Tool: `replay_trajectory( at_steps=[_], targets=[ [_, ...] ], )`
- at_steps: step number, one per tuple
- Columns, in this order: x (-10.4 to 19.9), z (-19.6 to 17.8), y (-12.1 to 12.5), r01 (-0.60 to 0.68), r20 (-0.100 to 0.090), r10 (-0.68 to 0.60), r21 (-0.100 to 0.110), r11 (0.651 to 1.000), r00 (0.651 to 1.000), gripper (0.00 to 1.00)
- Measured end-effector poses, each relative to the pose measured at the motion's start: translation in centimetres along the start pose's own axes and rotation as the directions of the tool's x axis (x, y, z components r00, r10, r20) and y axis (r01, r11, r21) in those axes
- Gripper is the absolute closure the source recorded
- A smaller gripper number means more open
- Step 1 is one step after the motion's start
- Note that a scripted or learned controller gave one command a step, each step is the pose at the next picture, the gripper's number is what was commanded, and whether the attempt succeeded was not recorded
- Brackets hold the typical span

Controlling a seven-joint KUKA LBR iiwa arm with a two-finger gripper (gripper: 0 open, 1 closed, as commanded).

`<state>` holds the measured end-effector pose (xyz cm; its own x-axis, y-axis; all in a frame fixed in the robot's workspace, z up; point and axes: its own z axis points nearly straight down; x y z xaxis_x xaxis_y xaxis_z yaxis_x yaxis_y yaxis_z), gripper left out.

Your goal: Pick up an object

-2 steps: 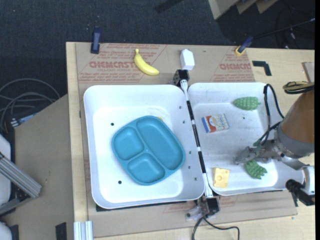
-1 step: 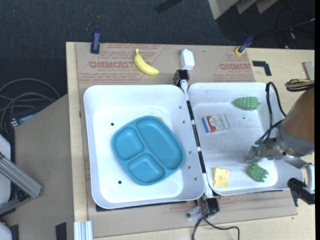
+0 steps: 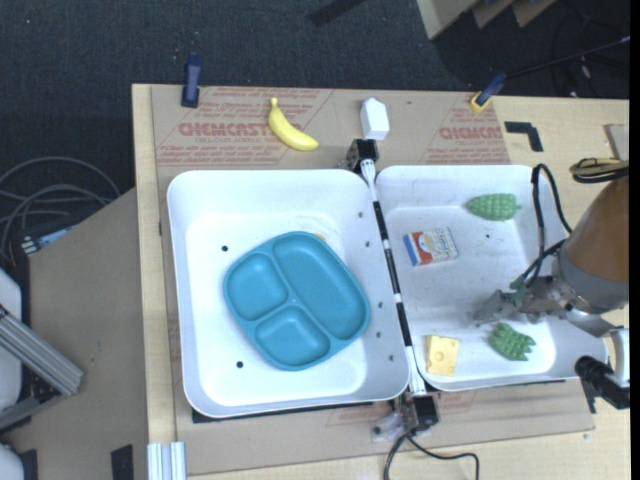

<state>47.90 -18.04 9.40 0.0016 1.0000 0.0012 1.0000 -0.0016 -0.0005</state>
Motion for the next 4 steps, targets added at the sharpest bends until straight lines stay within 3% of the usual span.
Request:
replay_trajectory(
  at_steps=[1, 2, 3, 4],
  targets=[
    [0.7, -3.9, 0.0, 0.002, 0.002, -0.002, -0.002, 1.000, 1.000, 0.00],
    [6.2, 0.3, 8.4, 0.004, 0.000, -0.004, -0.002, 1.000, 1.000, 0.00],
    [7.1, 0.9, 15.2, 0.003, 0.001, -0.003, -0.001, 1.000, 1.000, 0.00],
    [7.1, -0.1, 15.3, 0.003, 0.003, -0.003, -0.004, 1.000, 1.000, 1.00]
  ],
)
